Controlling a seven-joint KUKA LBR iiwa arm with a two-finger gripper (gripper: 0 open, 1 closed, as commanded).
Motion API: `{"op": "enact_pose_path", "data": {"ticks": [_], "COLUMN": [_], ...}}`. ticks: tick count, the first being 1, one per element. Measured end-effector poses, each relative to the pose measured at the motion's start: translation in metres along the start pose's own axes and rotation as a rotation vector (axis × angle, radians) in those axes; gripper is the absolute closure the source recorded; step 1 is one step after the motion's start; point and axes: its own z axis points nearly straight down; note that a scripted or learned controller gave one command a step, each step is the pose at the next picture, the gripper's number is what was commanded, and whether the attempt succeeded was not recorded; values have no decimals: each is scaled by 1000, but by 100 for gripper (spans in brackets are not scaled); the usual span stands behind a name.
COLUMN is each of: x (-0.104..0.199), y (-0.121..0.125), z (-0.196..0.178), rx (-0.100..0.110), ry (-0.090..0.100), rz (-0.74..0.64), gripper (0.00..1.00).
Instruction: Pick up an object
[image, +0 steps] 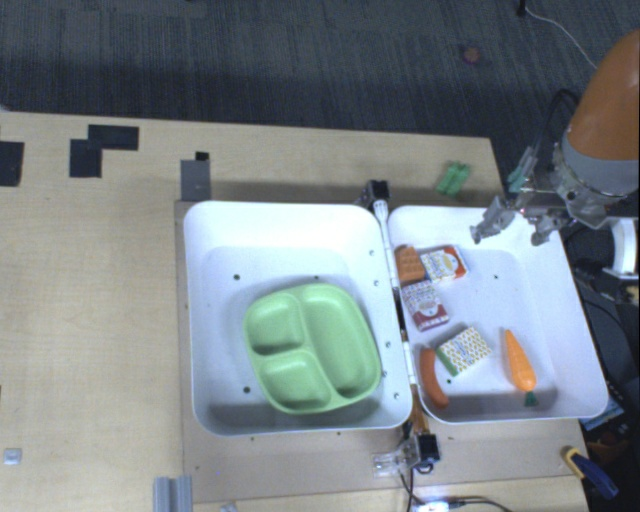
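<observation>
My gripper (513, 229) hangs above the back right part of the right bin (570, 300), its two fingers spread open with nothing between them. Below it in that bin lie an orange-and-white packet (432, 265), a red-and-white packet (426, 306), a patterned small box (464, 350), a red sausage-like piece (432, 375) and a toy carrot (518, 361). The gripper is to the right of and behind the packets, touching none of them.
The left bin (215, 300) holds a green divided plate (311, 346). A small green object (453, 179) lies on the bench behind the right bin. Black markers sit at the bench's back left. Cables and clips lie near the front edge.
</observation>
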Motion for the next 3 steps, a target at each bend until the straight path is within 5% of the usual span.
{"op": "enact_pose_path", "data": {"ticks": [1,2,3], "x": [-2,25,28], "y": [-21,-60,-57], "z": [135,172,159], "rx": [4,-18,-24], "ry": [1,-3,1], "rz": [2,4,2], "gripper": [0,0,100]}}
